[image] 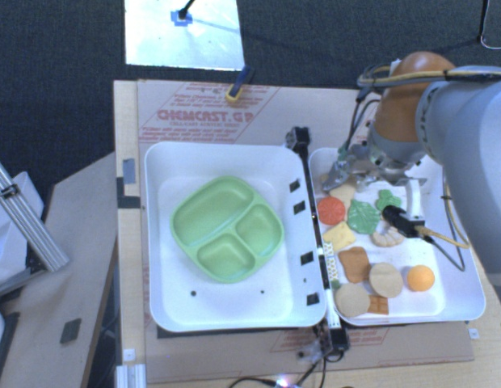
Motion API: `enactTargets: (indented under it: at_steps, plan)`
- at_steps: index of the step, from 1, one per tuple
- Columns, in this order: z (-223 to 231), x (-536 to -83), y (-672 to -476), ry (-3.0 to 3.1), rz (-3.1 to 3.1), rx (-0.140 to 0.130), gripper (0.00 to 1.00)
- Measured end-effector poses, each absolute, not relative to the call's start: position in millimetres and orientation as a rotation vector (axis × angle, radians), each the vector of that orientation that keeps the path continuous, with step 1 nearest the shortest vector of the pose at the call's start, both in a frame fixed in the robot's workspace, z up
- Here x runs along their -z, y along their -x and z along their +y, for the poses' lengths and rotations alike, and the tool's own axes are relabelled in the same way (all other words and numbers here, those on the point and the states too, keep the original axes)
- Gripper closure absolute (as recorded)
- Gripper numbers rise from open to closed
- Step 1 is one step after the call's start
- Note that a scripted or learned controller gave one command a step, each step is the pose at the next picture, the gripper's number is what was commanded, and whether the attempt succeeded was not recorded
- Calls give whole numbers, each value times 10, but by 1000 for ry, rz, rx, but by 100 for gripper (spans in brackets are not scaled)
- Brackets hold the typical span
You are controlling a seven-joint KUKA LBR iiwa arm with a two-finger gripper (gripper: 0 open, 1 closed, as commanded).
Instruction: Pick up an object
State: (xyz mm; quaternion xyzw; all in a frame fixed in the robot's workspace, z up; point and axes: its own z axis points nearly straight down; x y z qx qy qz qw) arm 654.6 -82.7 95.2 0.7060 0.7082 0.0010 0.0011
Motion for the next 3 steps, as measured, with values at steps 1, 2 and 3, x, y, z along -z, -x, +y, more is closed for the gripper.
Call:
enactTargets:
  at_steps: [1,2,3]
  plan:
    - [-864,-1475,-6457,-2221,2221,-3,100]
    - [-787,-1938,-6494,-2213,2225,-6,100]
    - [-784,-2250,-6502,-2214,2227,-3,100]
